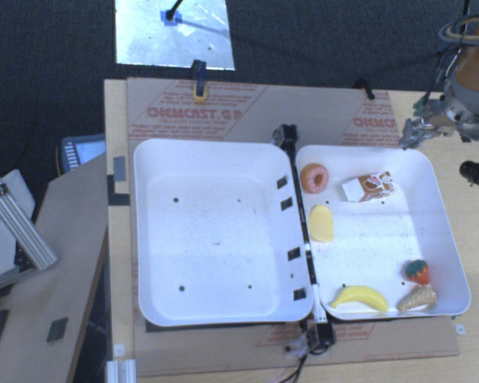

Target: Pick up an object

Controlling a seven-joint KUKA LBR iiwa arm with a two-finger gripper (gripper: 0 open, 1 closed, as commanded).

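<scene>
The right bin (443,214) holds several small items: a pink-frosted donut (314,178), a white and red packet (368,187), a pale yellow piece (321,223), a banana (360,297), a strawberry (417,271) and a tan cone-shaped piece (417,298). My gripper (416,132) hangs at the far right, above the bin's back right corner and off to the right of the packet. Nothing is seen between its fingers, and they are too small and blurred to read.
The left bin (144,238) stands beside the right one, with a black hinge strip (297,222) between them. A cardboard sheet (223,110) lies under both bins. A shiny metal plate (174,21) lies at the back, and a yellow clamp (199,82) sits at the cardboard's rear edge.
</scene>
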